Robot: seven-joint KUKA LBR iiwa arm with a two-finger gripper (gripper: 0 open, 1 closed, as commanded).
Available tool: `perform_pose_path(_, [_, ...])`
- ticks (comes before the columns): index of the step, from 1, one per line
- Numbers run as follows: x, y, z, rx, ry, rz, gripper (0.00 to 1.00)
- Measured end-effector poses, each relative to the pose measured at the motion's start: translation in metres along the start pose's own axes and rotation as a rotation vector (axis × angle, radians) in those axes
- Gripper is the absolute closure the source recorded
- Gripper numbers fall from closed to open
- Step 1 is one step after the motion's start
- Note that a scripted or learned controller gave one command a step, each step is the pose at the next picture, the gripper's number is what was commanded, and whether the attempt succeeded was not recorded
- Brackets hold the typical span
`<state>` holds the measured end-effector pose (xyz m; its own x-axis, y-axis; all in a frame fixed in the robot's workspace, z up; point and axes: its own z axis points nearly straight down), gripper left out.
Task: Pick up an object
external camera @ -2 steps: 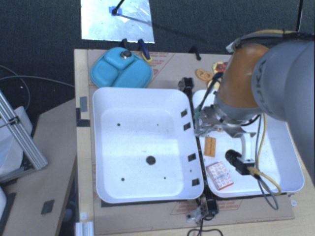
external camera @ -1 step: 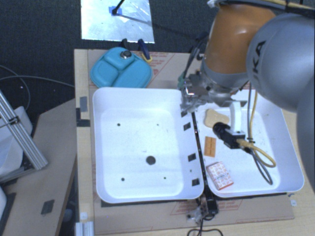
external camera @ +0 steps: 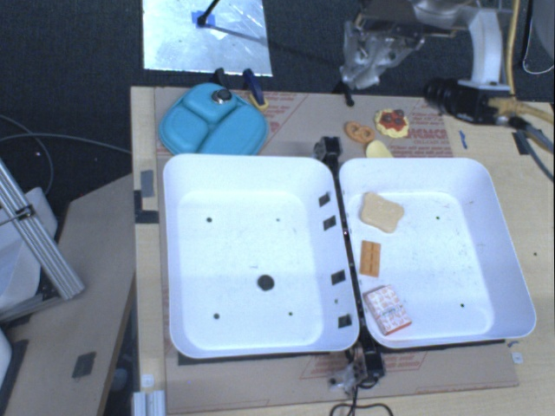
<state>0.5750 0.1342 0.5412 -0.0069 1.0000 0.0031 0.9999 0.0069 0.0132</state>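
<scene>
Three items are lying in the right bin (external camera: 499, 232): bread slice (external camera: 381, 211), wafer (external camera: 370, 257), packet (external camera: 387, 309). Gripper (external camera: 357, 69) is hanging beyond the bins (well apart from the bread, nearest); its opening I cannot tell.

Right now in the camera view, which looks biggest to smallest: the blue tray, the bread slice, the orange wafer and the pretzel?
1. Blue tray, biggest by far.
2. Bread slice.
3. Orange wafer and pretzel look about alike; the pretzel lies farther from the camera, so I won't rank them.
</scene>
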Motion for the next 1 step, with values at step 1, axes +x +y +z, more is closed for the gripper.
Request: perform_pose_path(1, [0.0711, 0.0128, 0.0062, 0.008, -0.001, 0.001, 1.0])
